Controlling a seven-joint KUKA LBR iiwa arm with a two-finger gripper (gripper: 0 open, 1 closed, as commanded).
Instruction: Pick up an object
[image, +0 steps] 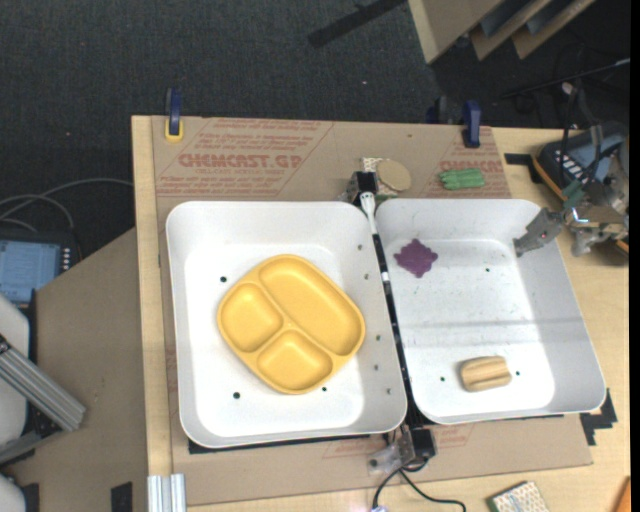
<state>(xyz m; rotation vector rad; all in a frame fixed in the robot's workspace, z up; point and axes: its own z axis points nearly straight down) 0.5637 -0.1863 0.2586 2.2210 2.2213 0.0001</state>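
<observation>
A yellow three-compartment plate lies in the middle of the left bin. In the right bin, a small flat purple piece rests near the far left corner. A tan bread-like block sits near the front edge. My gripper reaches in from the right and hovers over the right bin's far right corner. It is well apart from both the purple piece and the tan block, and nothing is seen in its grasp.
Both bins sit on a brown cardboard sheet held by a blue clamp at each far corner. A green item and a round tan disc lie behind the right bin. Cables and hardware crowd the right side.
</observation>
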